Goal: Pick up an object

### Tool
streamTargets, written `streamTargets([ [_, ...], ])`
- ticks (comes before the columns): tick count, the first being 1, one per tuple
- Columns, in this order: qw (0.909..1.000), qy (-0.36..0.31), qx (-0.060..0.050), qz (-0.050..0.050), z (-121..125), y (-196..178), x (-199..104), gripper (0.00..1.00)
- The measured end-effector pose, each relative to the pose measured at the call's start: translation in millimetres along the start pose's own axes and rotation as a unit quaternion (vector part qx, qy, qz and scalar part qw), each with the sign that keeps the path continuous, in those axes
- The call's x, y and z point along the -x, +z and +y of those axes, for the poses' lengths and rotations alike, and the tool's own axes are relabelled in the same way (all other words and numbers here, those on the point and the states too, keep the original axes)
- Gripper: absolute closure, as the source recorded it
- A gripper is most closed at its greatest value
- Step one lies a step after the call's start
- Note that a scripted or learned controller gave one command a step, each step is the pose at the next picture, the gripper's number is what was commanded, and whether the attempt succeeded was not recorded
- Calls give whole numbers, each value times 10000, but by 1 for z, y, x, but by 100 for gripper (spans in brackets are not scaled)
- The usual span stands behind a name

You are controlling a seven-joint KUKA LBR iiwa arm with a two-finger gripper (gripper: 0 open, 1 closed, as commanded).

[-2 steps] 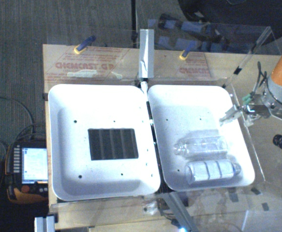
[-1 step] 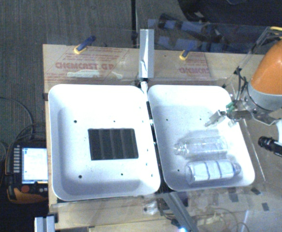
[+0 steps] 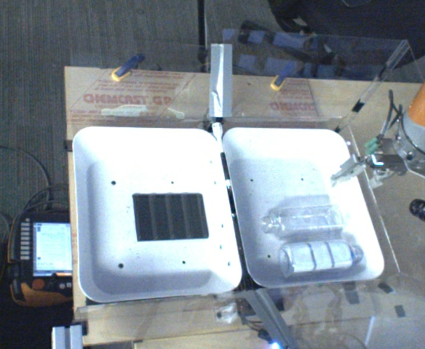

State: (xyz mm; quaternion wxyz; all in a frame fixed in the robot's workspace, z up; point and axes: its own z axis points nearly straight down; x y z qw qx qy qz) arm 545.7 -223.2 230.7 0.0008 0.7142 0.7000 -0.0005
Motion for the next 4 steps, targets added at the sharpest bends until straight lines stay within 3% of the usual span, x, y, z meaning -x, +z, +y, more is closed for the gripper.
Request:
streamTargets([
  [1, 9799, 1996, -17, 13, -33, 53, -32, 0],
  [2, 9555, 2948, 68, 10, -30, 116, -66, 0],
  [3, 9871, 1598, 2, -8, -17, -108, -27, 0],
  [4, 9586, 2847, -14, -6, -63, -33, -33, 0],
])
